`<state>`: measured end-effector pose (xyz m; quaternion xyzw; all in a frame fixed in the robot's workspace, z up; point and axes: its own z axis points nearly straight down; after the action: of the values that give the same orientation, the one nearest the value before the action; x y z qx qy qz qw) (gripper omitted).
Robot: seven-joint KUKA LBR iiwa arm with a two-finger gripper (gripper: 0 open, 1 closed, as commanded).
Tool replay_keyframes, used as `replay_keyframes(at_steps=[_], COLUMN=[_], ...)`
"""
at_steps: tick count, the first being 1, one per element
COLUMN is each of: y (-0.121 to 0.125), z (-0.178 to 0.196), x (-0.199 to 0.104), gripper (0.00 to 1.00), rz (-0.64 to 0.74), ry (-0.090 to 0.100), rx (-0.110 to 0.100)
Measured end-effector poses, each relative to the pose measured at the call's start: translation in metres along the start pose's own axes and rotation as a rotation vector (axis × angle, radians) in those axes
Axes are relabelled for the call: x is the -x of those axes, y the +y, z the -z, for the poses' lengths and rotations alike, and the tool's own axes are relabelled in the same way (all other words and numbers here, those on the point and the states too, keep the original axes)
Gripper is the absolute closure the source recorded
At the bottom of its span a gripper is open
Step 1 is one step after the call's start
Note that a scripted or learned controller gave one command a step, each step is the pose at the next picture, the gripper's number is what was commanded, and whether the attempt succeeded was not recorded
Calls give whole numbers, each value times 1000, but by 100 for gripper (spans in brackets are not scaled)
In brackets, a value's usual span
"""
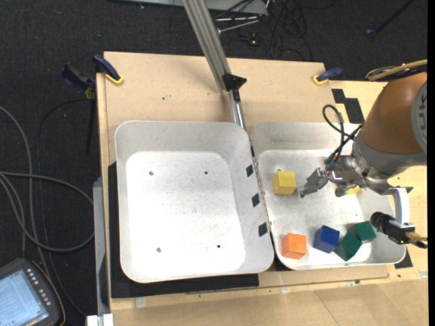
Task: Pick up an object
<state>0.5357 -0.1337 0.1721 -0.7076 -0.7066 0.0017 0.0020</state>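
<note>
Claw (311,184), grip state indiscernible, hovered just beside the yellow cube (285,182); the cube looked light and rigid, best pinched across opposite flat faces.

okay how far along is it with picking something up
Nothing looks picked up yet. The end effector sits low in the right bin, just right of the yellow block, which lies on the floor. Orange, blue and green blocks lie untouched. Grasping and lifting remain.

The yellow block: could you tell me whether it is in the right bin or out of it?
In. The yellow block sits on the floor of the right bin, near its left wall, apart from the gripper beside it.
</note>
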Motion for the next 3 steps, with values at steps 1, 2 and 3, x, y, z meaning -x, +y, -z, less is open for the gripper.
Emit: replay_keyframes(at_steps=[1,2,3], y=[-10,-7,-6], z=[-59,-45,18], x=[-4,-3,1], gripper=[0,100,100], rz=[0,0,3], ry=[1,-1,-3], rx=[-2,6,12])
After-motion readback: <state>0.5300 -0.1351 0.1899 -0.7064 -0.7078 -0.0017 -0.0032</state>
